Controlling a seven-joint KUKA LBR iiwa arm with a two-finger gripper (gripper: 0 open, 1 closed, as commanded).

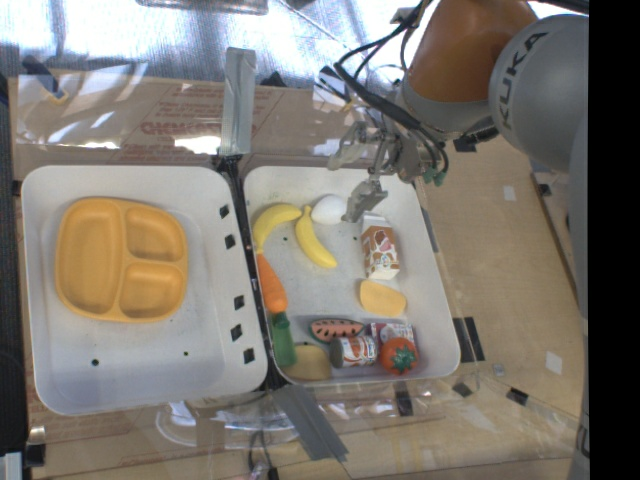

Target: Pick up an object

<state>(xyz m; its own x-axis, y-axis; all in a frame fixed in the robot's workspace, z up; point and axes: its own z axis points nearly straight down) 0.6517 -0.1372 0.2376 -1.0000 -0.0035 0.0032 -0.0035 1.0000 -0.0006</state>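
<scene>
Overhead, the hand (366, 200) hangs in the right bin's (432, 268) far end, its fingers slightly parted and holding nothing, one tip just beside a white egg (327, 209). Two bananas (296, 230) lie left of it, a small carton (380, 251) just below, a cheese wedge (382, 297) nearer. A yellow divided tray (120, 259) sits in the left bin (40, 368)
</scene>
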